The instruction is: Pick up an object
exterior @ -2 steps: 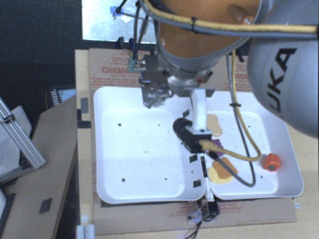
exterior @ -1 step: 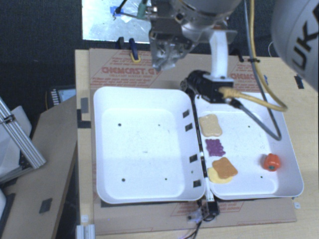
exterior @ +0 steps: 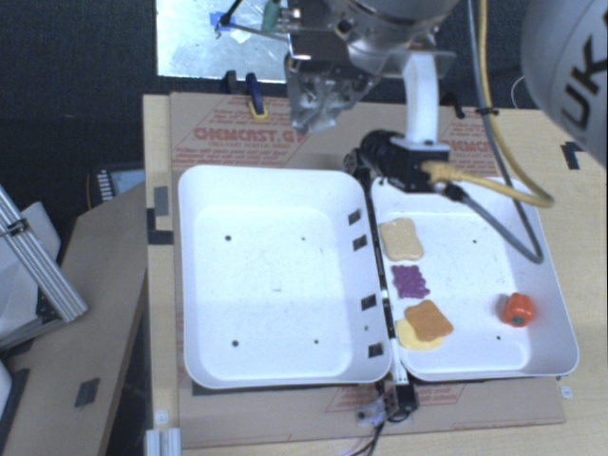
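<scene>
My gripper hangs high above the bench, over the cardboard just behind the back edge of the left bin. Nothing shows beneath it. In the right bin lie a tan bread slice, a purple bunch of grapes, an orange flat piece resting partly on a pale yellow piece, and an orange-red pepper near the right wall.
A row of black clips runs along the seam between the two bins. A yellow and blue clamp sits on the cardboard at the back. A grey cable droops over the right bin's back part.
</scene>
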Controlling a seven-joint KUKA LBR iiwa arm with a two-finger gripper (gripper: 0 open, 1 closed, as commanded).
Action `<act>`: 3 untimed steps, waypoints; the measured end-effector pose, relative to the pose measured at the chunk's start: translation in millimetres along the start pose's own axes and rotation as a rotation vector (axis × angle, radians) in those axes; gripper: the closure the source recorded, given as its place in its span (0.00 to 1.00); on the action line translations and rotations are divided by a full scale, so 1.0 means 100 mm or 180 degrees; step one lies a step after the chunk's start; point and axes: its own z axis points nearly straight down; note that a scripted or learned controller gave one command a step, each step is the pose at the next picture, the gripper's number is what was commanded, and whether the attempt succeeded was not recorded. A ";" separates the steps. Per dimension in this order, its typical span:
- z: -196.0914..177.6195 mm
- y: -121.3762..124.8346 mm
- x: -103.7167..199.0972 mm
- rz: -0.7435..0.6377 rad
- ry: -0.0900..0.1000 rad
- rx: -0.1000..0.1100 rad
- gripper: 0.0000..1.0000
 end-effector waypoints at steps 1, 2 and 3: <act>-0.11 0.00 0.00 -0.0012 0.0005 -0.0005 1.00; -0.22 0.00 0.01 -0.0026 0.0010 -0.0011 1.00; -0.33 0.00 0.01 -0.0039 0.0014 -0.0016 1.00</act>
